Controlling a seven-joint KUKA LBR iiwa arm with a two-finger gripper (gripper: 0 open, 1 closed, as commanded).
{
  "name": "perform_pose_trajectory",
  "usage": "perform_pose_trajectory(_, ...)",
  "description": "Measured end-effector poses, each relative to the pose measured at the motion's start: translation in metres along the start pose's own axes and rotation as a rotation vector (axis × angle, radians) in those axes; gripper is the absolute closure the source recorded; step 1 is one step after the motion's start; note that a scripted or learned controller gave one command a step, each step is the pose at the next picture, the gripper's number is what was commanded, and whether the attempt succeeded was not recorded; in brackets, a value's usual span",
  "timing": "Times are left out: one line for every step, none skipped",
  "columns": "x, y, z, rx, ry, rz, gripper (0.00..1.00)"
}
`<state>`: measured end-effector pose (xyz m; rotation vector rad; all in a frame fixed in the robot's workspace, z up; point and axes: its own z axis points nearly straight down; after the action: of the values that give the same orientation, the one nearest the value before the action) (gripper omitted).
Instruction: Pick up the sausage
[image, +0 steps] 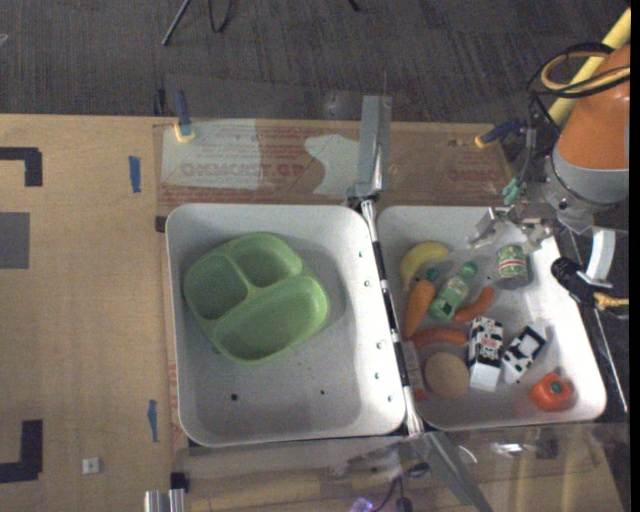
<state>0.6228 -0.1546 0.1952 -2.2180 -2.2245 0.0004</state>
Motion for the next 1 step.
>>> perform_pose_trajectory(-0.0272,0.0252,0.0944,-0.005,-0.002,-0.125,0.00)
